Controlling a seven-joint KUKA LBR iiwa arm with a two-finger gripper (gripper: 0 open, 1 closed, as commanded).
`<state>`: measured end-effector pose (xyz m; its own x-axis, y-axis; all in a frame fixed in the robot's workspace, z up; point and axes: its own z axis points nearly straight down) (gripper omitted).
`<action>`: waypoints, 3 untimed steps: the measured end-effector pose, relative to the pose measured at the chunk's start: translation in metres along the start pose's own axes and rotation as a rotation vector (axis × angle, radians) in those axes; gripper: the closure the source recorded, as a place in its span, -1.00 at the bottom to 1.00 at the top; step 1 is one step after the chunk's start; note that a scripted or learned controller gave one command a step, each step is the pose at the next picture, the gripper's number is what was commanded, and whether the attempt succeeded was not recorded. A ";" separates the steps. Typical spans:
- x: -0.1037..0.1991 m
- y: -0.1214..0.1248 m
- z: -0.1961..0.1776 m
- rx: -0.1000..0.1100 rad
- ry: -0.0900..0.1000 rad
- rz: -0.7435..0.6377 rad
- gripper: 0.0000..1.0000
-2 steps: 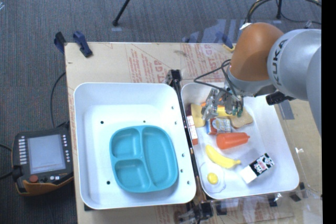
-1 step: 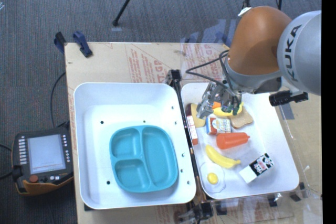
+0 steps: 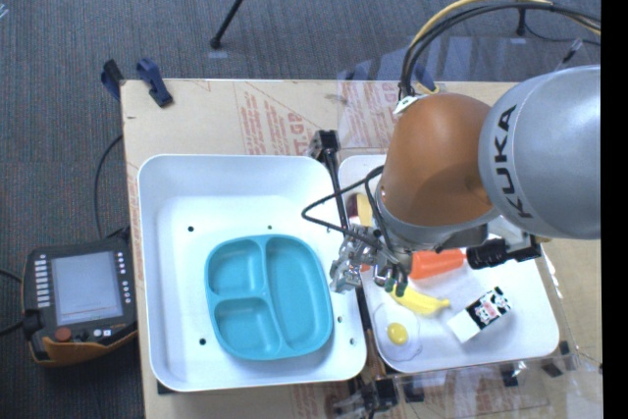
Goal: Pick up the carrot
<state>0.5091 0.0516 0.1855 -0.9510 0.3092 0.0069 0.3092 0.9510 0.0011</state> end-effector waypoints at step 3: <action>-0.076 -0.064 -0.002 0.002 -0.008 -0.286 -1.00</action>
<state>0.5610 -0.0330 0.1866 -0.9996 0.0281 -0.0011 0.0281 0.9996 0.0004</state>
